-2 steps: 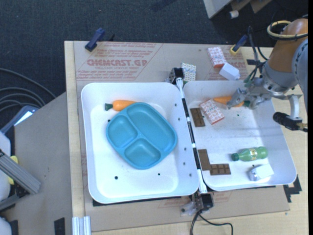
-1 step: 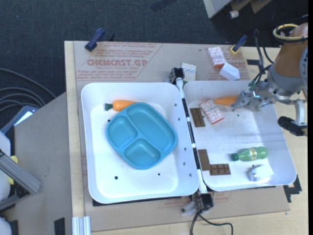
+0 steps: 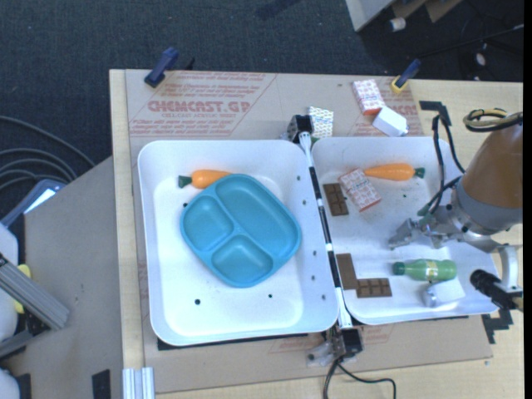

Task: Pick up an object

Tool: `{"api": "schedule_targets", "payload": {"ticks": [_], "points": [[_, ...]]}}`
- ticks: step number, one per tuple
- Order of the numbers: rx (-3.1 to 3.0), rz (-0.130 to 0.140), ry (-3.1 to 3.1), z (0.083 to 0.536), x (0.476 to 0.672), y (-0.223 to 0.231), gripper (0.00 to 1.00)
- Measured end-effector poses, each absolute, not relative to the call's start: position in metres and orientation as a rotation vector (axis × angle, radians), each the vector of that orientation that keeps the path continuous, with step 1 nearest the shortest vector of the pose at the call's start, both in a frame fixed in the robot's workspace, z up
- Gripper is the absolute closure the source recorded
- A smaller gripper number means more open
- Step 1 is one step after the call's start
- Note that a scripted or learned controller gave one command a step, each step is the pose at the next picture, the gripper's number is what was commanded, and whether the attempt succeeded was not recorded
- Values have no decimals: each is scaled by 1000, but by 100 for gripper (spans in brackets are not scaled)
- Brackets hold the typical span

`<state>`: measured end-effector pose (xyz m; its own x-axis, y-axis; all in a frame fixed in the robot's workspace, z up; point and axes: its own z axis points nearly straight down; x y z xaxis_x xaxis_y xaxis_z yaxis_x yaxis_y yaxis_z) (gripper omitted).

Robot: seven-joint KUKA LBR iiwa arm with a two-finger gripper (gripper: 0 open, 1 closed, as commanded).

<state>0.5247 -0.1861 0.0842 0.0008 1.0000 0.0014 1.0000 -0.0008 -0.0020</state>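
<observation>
Camera view: nearest in the right bin (image 3: pixel 465 307), chocolate bar (image 3: pixel 366 287) sat by the near edge beside the divider, green bottle (image 3: pixel 425 268) lay on its side just past it. My claw (image 3: pixel 416 233) hung low just beyond the bottle, nothing between the fingers (image 3: pixel 401 239), which looked spread; probably lining up on the bottle. Further back, small box (image 3: pixel 360 189) and carrot (image 3: pixel 391 172). Left bin (image 3: pixel 158 223) had a blue tray (image 3: pixel 239 229), second carrot (image 3: pixel 204 178) at far edge.
</observation>
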Motion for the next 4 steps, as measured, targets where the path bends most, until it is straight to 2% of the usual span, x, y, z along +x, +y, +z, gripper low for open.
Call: {"api": "schedule_targets", "payload": {"ticks": [1, 2, 3, 4], "points": [[-2221, -1, -2223, 85, 649, -194, 0], [-2216, -1, -2218, 84, 574, -213, 0], [-2220, -2, -2223, 85, 619, -145, 0], [-2213, 24, -2202, 81, 661, -144, 0]]}}
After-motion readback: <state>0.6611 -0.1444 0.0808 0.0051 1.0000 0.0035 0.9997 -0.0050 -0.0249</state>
